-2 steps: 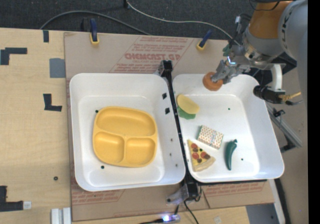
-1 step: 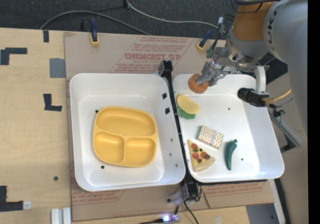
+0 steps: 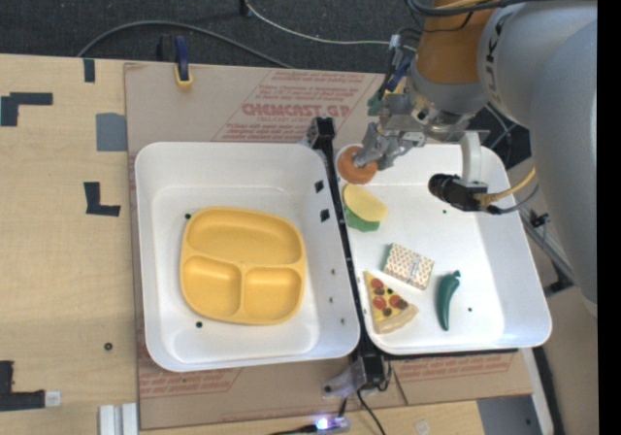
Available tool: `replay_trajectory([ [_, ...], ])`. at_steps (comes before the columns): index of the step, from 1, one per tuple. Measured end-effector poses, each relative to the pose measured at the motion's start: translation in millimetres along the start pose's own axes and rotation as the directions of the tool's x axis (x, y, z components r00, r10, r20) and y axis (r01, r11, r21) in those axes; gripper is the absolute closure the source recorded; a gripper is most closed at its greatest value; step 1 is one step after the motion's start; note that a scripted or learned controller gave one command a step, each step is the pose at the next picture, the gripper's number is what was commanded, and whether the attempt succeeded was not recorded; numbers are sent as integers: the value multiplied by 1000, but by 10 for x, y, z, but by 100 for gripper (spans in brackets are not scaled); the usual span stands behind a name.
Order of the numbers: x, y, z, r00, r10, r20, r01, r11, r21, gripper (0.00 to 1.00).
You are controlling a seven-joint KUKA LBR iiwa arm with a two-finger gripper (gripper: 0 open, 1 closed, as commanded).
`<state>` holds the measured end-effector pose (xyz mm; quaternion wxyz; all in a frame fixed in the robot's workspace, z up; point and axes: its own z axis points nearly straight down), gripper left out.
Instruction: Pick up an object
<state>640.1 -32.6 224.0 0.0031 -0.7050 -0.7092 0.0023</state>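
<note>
Reaching in over the right bin [image 3: 519, 326], the gripper [image 3: 374, 153] pinches what looks like a small brown donut [image 3: 354, 165] between its fingers, at the bin's far-left corner beside the divider. Below lie a yellow-green sponge [image 3: 364, 207], a patterned cracker [image 3: 408, 265], a pizza slice [image 3: 387, 301] and a green pepper [image 3: 446, 299]. The left bin [image 3: 155, 258] bears a yellow divided plate [image 3: 242, 263].

A light wooden bench [image 3: 58, 258] with dark tape marks carries a flat sheet of brown cardboard [image 3: 281, 103] printed with red lettering, lying toward its right side. Two shallow white plastic bins rest side by side on the cardboard, touching along their inner edges: the left bin [image 3: 155, 258] and the right bin [image 3: 505, 317]. A small yellow clamp [image 3: 182, 69] sits at the cardboard's far left corner.
</note>
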Motion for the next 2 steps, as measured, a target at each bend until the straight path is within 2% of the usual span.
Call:
replay_trajectory([
  [1, 460, -66, -27, 1000, -1, 0, 1, 1000, 0, 100],
  [2, 941, -195, 112, 1000, 0, 1, 0, 1000, 2, 100],
])
